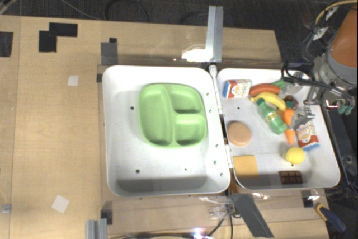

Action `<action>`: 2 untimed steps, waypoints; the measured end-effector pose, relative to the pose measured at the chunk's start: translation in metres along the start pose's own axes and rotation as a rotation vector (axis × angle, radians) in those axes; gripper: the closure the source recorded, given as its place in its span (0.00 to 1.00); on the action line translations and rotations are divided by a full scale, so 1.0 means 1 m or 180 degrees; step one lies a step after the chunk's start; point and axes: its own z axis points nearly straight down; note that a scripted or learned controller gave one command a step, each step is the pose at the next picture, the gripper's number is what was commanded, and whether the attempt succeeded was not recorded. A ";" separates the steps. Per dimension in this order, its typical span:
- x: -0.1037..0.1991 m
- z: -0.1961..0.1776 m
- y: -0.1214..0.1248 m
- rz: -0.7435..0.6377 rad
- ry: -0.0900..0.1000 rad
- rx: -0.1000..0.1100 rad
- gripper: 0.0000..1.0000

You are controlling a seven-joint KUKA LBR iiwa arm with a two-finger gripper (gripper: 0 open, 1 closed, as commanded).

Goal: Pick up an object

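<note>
Two white bins sit side by side on the wooden bench. The left bin (120,137) carries a green divided tray (171,113), set roughly at its centre. The right bin (330,168) holds the loose items: a small red-and-white carton (237,88) near the back left corner, a yellow banana (268,100) beside an orange-red piece (264,89), a green bottle (273,120) lying aslant, a round tan disc (239,133), a tan square block (245,164), a dark brown bar (290,177) at the front wall, and a yellow lemon (295,155). The gripper (305,118) stands low over the bin's right side, just above a small printed packet (307,136); whether its fingers are parted or closed cannot be told, and no item is seen between them.
</note>
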 end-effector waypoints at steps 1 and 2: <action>-0.037 0.102 -0.016 -0.0159 0.0030 -0.0010 0.00; -0.016 0.162 -0.018 -0.0091 -0.0022 0.0006 0.00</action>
